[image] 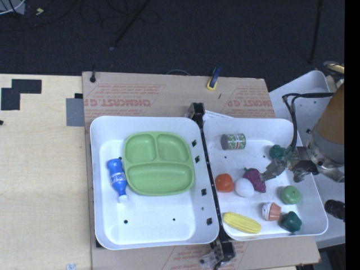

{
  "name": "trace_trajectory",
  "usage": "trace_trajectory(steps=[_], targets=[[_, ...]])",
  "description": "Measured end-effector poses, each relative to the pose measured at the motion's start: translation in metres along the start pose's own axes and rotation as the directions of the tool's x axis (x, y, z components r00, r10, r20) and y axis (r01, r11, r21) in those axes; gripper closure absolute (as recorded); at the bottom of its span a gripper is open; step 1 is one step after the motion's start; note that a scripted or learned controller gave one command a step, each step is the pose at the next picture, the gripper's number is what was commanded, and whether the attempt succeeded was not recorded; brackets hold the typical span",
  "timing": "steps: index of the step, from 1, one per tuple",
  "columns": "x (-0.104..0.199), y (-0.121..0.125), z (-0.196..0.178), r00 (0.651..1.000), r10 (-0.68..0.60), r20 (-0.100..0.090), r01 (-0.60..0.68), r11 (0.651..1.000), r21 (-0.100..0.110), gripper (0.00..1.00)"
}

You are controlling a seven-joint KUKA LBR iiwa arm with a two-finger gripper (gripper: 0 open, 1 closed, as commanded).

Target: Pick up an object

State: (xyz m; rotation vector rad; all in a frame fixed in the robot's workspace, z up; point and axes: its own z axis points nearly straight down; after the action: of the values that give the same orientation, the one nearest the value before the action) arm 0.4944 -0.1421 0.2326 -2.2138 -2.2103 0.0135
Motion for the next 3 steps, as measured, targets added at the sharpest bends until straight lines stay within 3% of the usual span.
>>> trace_trajectory(steps=[1,3], targets=[[0.0,0.002,-0.006,1.0,-0.002,0.002,0.002,1.0,-0.011,0.0],[0.004,0.007,0.105,1.0,-0.003,0.001,0.003,1.0,-0.009,0.0]])
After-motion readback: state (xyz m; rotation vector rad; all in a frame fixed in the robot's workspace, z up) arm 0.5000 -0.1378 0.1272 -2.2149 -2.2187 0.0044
